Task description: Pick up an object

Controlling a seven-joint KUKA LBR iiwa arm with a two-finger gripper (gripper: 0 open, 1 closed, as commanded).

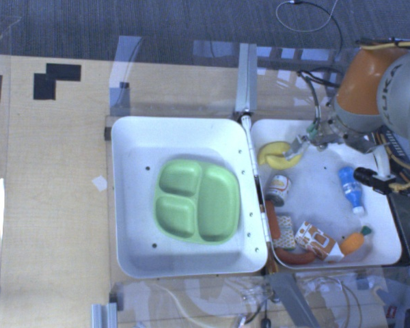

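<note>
The curved yellow plastic banana (pixel 277 154) lies in the right-hand shallow white bin (pixel 389 255), at that bin's far left corner, close against the divider between the two bins. The grey two-finger gripper (pixel 302 144) sits at the banana's right end, its tips touching or just over the fruit; whether the claw is parted or closed on anything cannot be told from this slanted view.

Just nearer along the same left wall stands a small can with a pale label (pixel 278 186), and beyond it toward the near left corner lies a long reddish-brown sausage-shaped toy (pixel 281 241). A small white-and-orange printed carton (pixel 316 240) rests near the near edge, with an orange toy carrot (pixel 352 242) just beside it. A small blue and white bottle (pixel 350 189) lies toward the right wall.

The left-hand white bin (pixel 133 251) holds a light green compartmented plate (pixel 197 200) at its middle.
</note>
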